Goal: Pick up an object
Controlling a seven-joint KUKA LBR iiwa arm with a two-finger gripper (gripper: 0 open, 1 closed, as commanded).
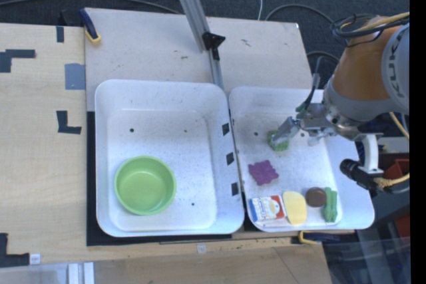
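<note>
In the right bin (247,110) my gripper (286,133) reaches in from the right and hangs low over the bin's middle. Its tip meets a small green object (277,142) that rests at or just above the bin floor. Below it lies a purple flat piece (263,172). Along the bin's near edge sit a white and red carton (267,208), a yellow object (295,207), a brown round thing (315,197) and a green upright piece (330,204).
The left bin (106,110) holds a green bowl (145,184) at its near left. A grey metal pole (193,3) slants down from the top to the divide between the bins. Cables run behind the bench.
</note>
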